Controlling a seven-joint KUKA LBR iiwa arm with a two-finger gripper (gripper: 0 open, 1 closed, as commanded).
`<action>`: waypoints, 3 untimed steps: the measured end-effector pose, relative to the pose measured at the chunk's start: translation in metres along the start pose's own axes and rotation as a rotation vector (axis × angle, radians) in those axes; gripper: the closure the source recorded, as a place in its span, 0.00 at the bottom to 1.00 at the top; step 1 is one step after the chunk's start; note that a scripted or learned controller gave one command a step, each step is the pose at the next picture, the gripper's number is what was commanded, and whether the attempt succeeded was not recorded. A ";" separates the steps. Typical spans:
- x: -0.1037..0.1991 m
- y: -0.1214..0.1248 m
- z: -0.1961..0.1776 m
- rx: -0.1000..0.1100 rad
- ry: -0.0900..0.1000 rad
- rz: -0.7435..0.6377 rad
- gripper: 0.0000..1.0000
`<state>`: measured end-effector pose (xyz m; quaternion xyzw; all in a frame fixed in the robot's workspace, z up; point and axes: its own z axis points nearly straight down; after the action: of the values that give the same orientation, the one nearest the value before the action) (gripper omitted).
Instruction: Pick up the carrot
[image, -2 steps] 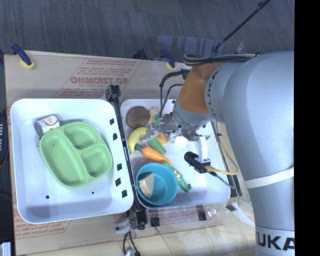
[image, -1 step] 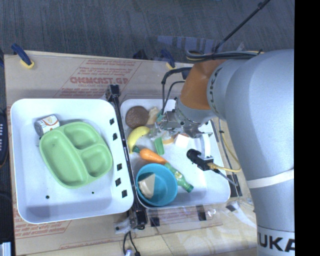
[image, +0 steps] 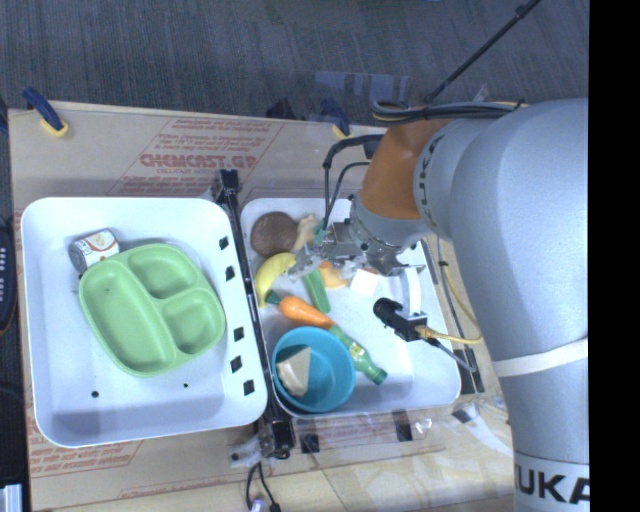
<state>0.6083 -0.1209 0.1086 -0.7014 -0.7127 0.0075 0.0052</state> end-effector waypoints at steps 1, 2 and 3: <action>0.000 0.000 -0.010 0.005 0.000 -0.006 1.00; 0.000 0.000 -0.010 0.006 0.000 -0.007 0.00; -0.003 0.022 0.017 -0.012 0.003 0.276 0.00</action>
<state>0.6300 -0.1234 0.0914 -0.7928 -0.6094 0.0029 0.0009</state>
